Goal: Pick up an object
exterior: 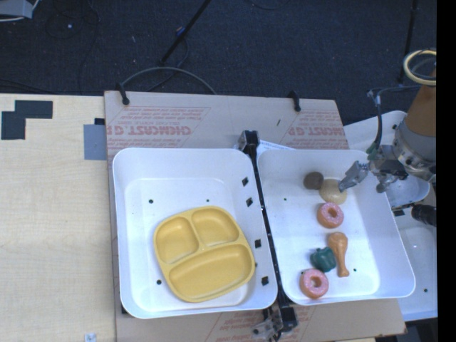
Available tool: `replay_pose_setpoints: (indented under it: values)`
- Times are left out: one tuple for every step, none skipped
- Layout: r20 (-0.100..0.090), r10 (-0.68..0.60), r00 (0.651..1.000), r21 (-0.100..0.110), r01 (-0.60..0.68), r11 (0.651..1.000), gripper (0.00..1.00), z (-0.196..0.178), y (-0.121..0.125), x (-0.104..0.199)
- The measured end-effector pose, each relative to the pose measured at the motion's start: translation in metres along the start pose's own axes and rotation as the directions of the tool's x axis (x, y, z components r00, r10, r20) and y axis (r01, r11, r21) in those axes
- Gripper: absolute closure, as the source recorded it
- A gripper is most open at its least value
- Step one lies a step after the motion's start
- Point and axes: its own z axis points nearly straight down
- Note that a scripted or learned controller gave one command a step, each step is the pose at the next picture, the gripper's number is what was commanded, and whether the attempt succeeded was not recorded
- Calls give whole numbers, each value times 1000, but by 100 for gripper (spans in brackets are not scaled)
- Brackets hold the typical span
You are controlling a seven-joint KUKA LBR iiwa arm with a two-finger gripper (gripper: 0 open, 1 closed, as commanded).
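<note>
My gripper point(367, 179) hangs over the right bin's point(388, 223) far right part, open, with nothing between its fingers. Its left fingertip point(350, 177) is right beside a cream rounded piece point(331, 191), which lies against a brown round piece point(313, 181). Below them lie a pink donut point(330, 214), a tan drumstick point(340, 252), a small green toy point(323, 260) and a second pink donut point(313, 283) near the bin's front.
A yellow divided plate point(204, 252) lies in the left bin point(135, 191). A black hinge strip point(260, 216) runs between the bins. The arm's orange band point(423, 109) rises at the right edge over a white surface.
</note>
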Motion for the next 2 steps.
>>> replay_pose_setpoints:
  values:
    - [3,-2,1000,-14,2,1000,0,-8,3,0]
    - [1,-4,1000,-8,4,1000,0,55,5,5]
